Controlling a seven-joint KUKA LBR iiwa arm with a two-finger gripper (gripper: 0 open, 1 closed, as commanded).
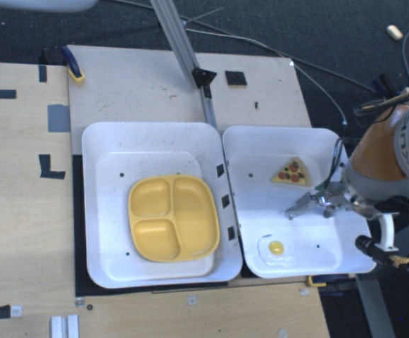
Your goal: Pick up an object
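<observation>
The gripper [296, 210] was parked low in the right bin [260, 143], jaws state couldn't be told, with the pizza slice [291, 172] and fried egg [275, 248] left unheld nearby.

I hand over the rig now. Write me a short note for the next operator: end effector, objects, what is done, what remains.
End effector: low in the right bin, between both toys; nothing seen between its fingers.
Pizza slice toy: right bin, far side.
Fried egg toy: right bin, near edge.
Yellow divided plate: left bin.
Done: no pick yet.
Left: grasp and lift one object.
</observation>
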